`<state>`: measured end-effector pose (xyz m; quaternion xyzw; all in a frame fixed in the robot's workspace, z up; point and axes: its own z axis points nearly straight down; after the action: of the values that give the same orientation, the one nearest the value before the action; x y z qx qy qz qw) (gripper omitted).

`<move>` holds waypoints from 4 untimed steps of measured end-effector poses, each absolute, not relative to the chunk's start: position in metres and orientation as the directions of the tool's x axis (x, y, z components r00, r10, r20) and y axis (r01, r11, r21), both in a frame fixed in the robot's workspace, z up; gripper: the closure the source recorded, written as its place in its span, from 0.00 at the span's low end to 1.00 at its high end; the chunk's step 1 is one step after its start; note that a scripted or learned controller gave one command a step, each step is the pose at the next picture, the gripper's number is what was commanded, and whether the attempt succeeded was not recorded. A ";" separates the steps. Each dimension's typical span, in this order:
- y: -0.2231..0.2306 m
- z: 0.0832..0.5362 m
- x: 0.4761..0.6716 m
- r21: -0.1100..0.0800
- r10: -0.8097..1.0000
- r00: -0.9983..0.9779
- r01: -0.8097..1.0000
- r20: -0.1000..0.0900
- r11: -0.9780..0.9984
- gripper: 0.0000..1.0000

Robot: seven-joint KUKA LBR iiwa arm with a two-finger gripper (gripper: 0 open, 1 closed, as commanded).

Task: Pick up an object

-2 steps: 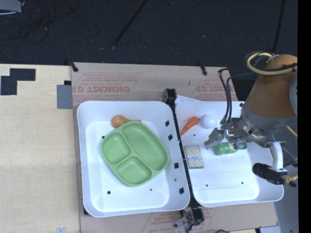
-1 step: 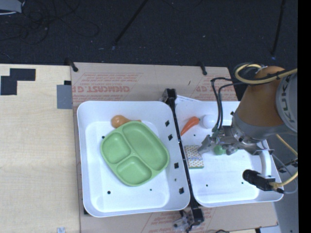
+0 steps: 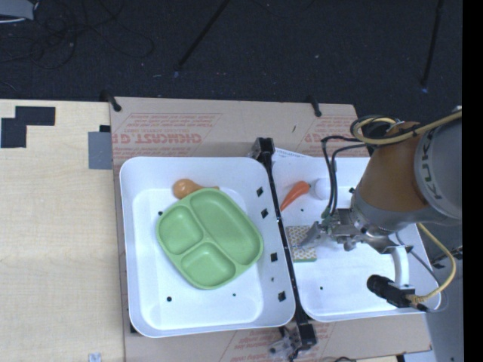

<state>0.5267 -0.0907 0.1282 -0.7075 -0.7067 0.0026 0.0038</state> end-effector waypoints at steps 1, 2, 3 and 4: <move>-0.092 0.141 0.527 -0.007 1.000 0.008 1.000 0.002 -0.008 1.00; -0.099 0.184 0.524 0.000 1.000 0.006 1.000 0.000 -0.006 1.00; -0.093 0.229 0.524 0.002 1.000 -0.001 1.000 0.000 0.001 1.00; -0.094 0.251 0.525 0.000 1.000 -0.001 1.000 0.000 0.001 1.00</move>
<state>0.5249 -0.0936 0.2510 -0.7068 -0.7074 0.0000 0.0003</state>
